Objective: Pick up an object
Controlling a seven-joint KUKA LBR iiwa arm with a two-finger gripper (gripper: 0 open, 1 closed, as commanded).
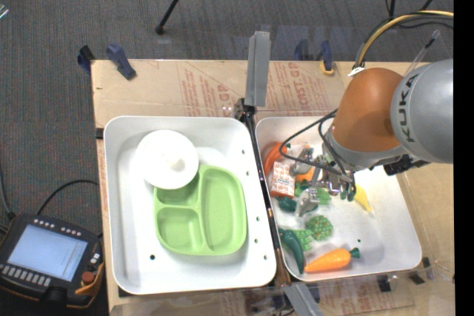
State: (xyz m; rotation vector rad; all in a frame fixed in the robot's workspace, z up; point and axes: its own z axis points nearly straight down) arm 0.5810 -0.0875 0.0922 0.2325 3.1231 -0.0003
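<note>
A: Where are the arm point(392, 115) and its gripper point(320, 187)?
B: Over the right bin point(389, 233); whether it is spread or closed cannot be told.
A: And the objects?
B: 1 carrot point(329, 260) lies near the front wall, broccoli point(319, 226) just behind it.

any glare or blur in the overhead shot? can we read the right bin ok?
Camera view: even, soft light, no hard glare; white plate nearly washes out against the left bin; toys under the pincer are small, cluttered and soft; carrot reads clearly.
</note>
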